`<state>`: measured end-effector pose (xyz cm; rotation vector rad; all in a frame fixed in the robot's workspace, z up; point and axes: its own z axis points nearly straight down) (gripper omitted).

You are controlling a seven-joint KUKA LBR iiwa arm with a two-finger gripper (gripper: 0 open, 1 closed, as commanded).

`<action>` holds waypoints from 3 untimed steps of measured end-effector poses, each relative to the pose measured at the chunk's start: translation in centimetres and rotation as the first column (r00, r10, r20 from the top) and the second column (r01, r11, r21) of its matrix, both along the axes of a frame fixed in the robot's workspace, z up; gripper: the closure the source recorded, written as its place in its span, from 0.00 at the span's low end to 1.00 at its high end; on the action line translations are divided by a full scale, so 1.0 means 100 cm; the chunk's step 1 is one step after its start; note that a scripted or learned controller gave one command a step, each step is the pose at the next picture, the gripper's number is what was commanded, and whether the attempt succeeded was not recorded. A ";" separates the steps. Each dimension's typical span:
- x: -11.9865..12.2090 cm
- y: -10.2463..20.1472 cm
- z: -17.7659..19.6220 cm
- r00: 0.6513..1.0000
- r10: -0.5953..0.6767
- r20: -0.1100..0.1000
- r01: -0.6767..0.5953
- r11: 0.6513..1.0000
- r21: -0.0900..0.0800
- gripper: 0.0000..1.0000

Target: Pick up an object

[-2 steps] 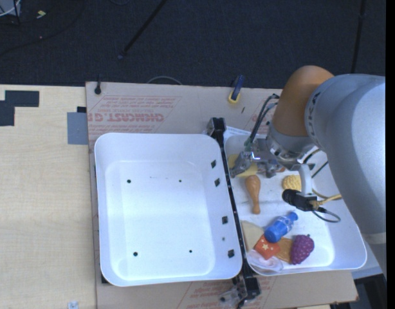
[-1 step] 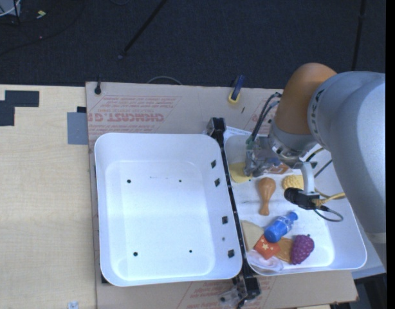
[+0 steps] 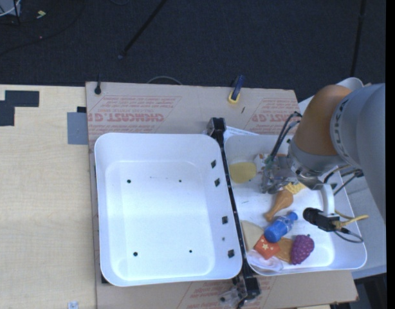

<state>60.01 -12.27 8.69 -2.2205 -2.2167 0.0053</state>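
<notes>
nearest the lens, grapes [image 3: 302,248], a red block [image 3: 267,248] and a blue bottle [image 3: 280,226] are crowded in the right bin [image 3: 352,257]. just above them an orange cone [image 3: 281,202] is lying, judged light, stiff and slick, best pinched across its wide end; its axis runs diagonally, tip lower left. the gripper [image 3: 273,179] is poised just above it; its opening cannot be told.
</notes>
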 end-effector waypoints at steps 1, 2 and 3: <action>0.002 0.001 0.000 1.000 0.000 0.003 0.000 1.000 0.000 0.00; -0.018 -0.044 0.001 1.000 -0.001 0.002 0.001 1.000 -0.001 0.00; -0.048 -0.051 0.000 1.000 0.000 0.000 0.000 1.000 0.001 0.00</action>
